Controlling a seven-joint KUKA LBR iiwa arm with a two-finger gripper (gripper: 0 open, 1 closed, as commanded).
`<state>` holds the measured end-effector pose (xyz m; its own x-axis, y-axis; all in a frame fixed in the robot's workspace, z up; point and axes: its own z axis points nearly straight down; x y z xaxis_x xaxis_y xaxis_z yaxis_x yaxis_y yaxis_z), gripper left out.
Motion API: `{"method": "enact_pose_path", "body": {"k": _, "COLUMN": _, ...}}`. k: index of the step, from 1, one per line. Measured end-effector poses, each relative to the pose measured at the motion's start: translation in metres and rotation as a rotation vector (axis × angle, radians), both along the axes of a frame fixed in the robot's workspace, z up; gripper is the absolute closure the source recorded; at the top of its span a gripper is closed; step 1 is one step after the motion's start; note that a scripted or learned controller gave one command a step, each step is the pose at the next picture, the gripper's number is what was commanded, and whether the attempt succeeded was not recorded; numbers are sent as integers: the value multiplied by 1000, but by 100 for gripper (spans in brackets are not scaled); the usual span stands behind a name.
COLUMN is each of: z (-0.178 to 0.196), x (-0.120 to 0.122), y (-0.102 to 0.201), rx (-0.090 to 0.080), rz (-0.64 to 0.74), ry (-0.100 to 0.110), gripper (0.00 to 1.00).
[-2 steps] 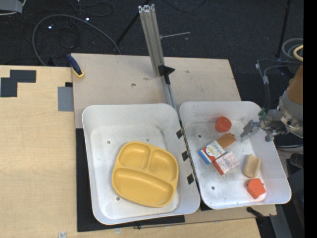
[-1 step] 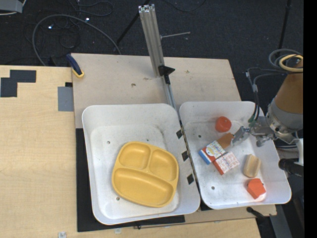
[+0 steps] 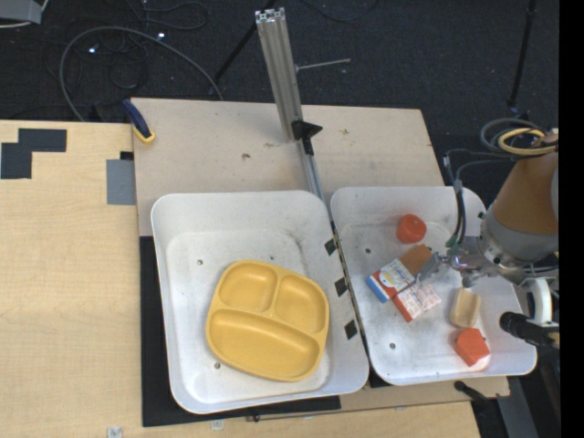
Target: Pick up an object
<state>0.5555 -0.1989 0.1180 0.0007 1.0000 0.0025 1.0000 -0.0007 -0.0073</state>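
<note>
I see the gripper (image 3: 436, 267) low in the right bin (image 3: 383, 210), above a red-and-white carton (image 3: 415, 303) beside a brown block (image 3: 416, 259); its grip I cannot tell.

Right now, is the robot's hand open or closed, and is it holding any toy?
End effector: cannot be told; it sits low in the right bin by the small carton and brown block.
</note>
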Motion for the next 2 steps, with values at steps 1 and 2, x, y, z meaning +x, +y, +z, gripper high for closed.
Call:
{"method": "enact_pose_path", "body": {"k": 1, "z": -20, "x": 0, "y": 0, "rx": -2, "rz": -1, "ry": -6, "gripper": 0}}
{"method": "enact_pose_path", "body": {"k": 2, "z": -11, "x": 0, "y": -1, "rx": -1, "rz": -3, "ry": -4, "gripper": 100}}
